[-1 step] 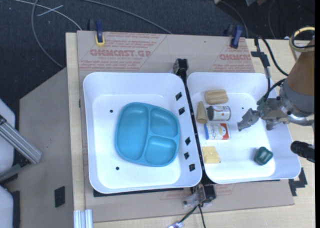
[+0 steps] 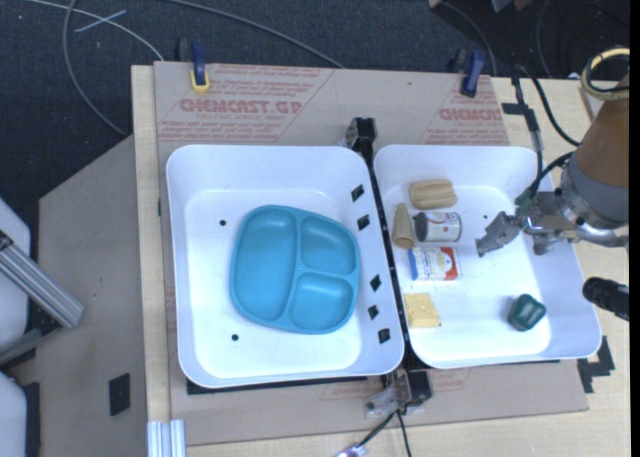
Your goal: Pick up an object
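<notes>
Bench: a pale brown board (image 2: pixel 300 95) with red printed lettering, clamped at its far edge by two blue-and-yellow clamps (image 2: pixel 199 63), bears two shallow white bins side by side.
Left bin: a white plastic bin (image 2: pixel 190 245) holding a light blue plastic plate (image 2: pixel 294 268) divided into three compartments, lying flat near the bin's middle.
Divider: black clips (image 2: pixel 360 207) run along the seam where the two bins meet.
Right bin: a white plastic bin (image 2: pixel 470 345) holding several small objects, grouped mostly in its left half.
Objects, left half of right bin: a tan cork-like cylinder (image 2: pixel 402 226) lies just beside the seam; a light wooden block (image 2: pixel 432 193) sits toward the far side; a small can with a white label and dark ends (image 2: pixel 438 227) lies on its side next to the cylinder; a flat white packet with red and blue print (image 2: pixel 433 264) lies below the can; a yellow sponge-like square (image 2: pixel 421 310) lies nearest the near rim.
Object, right half: a small dark green rounded object (image 2: pixel 526 312) sits alone near the near right corner.
Gripper: the grey two-finger gripper (image 2: pixel 494 236) reaches in from the right, low over the right bin, just right of the can; its fingers are apart and nothing is between them.
Arm: grey with an orange band (image 2: pixel 610 150) above the wrist.
</notes>
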Available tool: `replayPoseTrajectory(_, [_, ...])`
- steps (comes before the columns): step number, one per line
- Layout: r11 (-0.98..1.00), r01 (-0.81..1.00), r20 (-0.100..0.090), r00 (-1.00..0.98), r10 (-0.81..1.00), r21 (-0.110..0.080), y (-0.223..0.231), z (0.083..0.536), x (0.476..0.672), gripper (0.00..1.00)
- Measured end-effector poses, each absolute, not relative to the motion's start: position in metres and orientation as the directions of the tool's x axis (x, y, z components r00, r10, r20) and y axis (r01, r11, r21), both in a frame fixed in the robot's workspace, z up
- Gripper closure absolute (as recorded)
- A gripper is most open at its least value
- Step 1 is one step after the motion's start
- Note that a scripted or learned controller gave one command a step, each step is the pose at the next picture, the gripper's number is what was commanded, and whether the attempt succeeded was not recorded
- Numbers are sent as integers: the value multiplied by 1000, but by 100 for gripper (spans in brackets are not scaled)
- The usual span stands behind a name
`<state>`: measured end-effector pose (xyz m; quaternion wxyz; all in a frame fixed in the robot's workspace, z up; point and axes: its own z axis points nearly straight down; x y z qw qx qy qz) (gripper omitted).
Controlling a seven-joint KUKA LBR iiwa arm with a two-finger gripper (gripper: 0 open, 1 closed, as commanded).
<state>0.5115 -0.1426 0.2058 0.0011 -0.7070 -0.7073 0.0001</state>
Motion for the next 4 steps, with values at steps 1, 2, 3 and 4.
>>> replayPoseTrajectory(1, [-1, 1000, 3, 1, 1000, -7, -148, 156, 502, 0])
replayPoseTrajectory(2, [0, 1000, 3, 0, 1000, -8, -148, 94, 507, 0])
replayPoseTrajectory(3, [0, 1000, 3, 0, 1000, -4, -147, 84, 506, 0])
replayPoseTrajectory(4, [-1, 1000, 3, 1, 1000, -1, -147, 96, 507, 100])
